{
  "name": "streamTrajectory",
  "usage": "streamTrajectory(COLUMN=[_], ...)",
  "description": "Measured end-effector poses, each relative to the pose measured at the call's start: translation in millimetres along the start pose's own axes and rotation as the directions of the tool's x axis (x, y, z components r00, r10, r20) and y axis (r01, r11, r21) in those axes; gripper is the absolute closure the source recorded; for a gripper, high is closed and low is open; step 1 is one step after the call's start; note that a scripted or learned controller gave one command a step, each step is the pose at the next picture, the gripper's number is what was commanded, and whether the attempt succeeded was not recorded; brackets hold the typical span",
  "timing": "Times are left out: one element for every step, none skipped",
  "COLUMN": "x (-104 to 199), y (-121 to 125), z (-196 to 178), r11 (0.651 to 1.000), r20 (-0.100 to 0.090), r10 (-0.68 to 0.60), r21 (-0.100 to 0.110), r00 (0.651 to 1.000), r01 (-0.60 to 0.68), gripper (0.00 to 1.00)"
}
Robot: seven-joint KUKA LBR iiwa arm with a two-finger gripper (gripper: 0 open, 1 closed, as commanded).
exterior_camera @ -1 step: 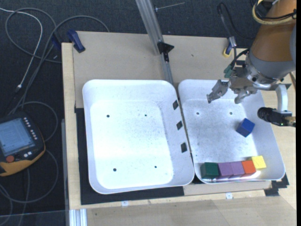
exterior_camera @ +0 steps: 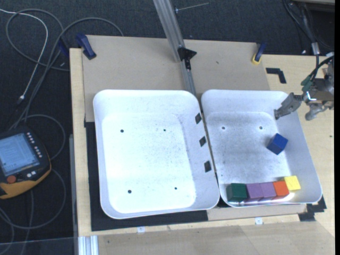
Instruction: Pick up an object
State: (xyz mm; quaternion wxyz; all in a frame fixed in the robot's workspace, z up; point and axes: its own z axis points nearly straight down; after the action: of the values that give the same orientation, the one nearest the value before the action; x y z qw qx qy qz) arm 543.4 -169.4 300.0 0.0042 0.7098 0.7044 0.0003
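A blue cube lies tilted on the floor of the right bin, towards its right side. Along that bin's front wall sits a row of blocks: green, purple, orange and yellow. My gripper hangs over the bin's upper right corner, above and a little right of the blue cube. It is open, its fingers spread apart with nothing between them.
The left bin stands beside the right one, with black clips along the shared edge. A metal pole rises at the back centre. A teach pendant lies off the bench at left.
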Motion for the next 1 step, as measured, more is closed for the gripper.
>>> streamTrajectory(x=[39.7], y=[45.4], z=[83.1], r11=[1.000], r20=[-0.010], r10=[-0.012], r21=[0.014], r00=[1.000], r01=[0.012], gripper=[0.00])
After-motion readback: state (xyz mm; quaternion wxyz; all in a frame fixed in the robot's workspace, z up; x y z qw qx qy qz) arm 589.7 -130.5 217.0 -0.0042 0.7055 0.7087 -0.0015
